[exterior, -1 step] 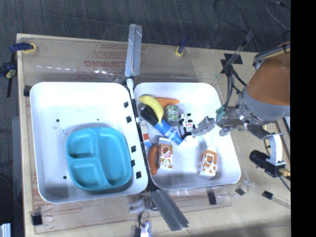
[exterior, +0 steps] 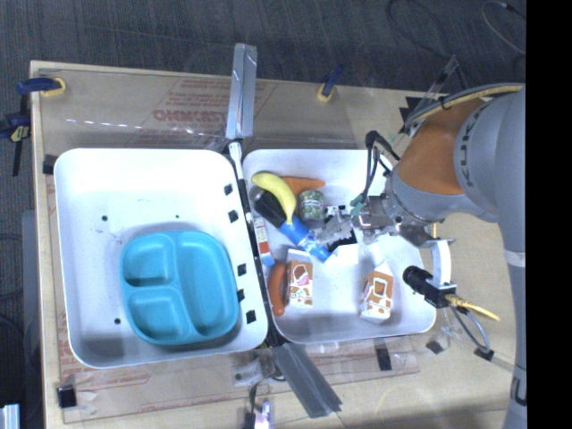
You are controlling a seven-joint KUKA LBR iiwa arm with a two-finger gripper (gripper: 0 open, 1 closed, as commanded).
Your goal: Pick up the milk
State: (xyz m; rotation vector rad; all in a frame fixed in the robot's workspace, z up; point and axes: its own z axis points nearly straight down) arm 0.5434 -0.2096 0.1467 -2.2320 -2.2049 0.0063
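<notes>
A grey two-finger gripper (exterior: 338,231) hangs mid-frame in the right white bin (exterior: 353,161), its opening impossible to tell, above two small white-and-orange milk cartons (exterior: 378,294) at lower centre; crowding by a yellow banana (exterior: 276,194) risks a wrong grab

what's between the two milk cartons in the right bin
In the camera view, bare white bin floor separates the left milk carton from the right milk carton; the gripper hovers just beyond that gap.

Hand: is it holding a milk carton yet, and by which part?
Cannot tell. The hand sits low in the right bin; both milk cartons lie apart from it.
</notes>
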